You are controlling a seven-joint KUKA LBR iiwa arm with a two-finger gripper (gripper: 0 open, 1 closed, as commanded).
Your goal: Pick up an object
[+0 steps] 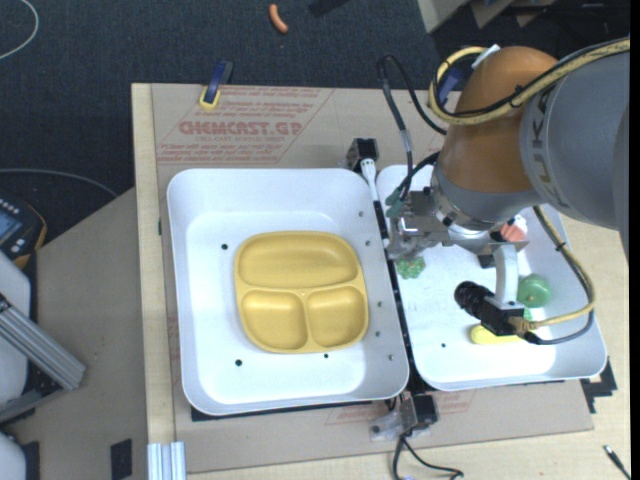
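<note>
My gripper (404, 236) hangs over the left part of the right bin (440, 363), close to the wall shared with the left bin. Just below its tip a small green object (410, 265) rests on the bin floor, and I cannot tell whether the gripper touches it. A green ball-like piece (534, 290) sits at the right side of the same bin. Near the front right lies a yellow object (488, 335). A small orange-red piece (515, 233) peeks out from under the arm.
The left bin (200, 268) holds a yellow divided plate (300, 290) in its middle. The arm's grey and orange body (500, 118) covers the back of the right bin. A cardboard sheet (240, 118) lies behind the bins.
</note>
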